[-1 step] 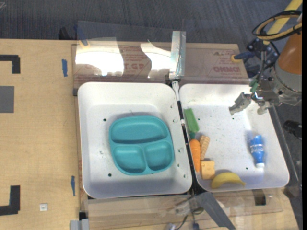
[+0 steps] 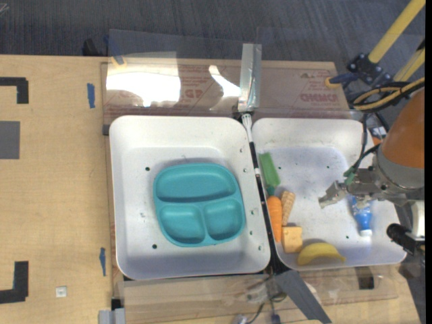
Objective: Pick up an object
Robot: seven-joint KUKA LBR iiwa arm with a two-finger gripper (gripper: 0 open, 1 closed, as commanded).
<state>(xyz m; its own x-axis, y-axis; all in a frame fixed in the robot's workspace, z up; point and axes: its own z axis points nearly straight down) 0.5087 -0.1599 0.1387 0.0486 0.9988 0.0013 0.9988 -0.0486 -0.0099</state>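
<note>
Yellow plastic banana [image 2: 320, 253] lies at right bin's front edge, long axis left-right, just front-left of the grey two-finger gripper [image 2: 335, 194]; finger state: can't tell.

I've got five candidates in the right bin [image 2: 307, 137]. At nine o'clock a green stick [image 2: 270, 169] lies lengthwise along the left wall. Below it, an orange carrot [image 2: 275, 216] with a ridged tan piece [image 2: 288, 206] just beside it. A yellow-orange block [image 2: 292, 238] sits near seven, and a yellow banana [image 2: 320, 252] lies flat at six.
</note>
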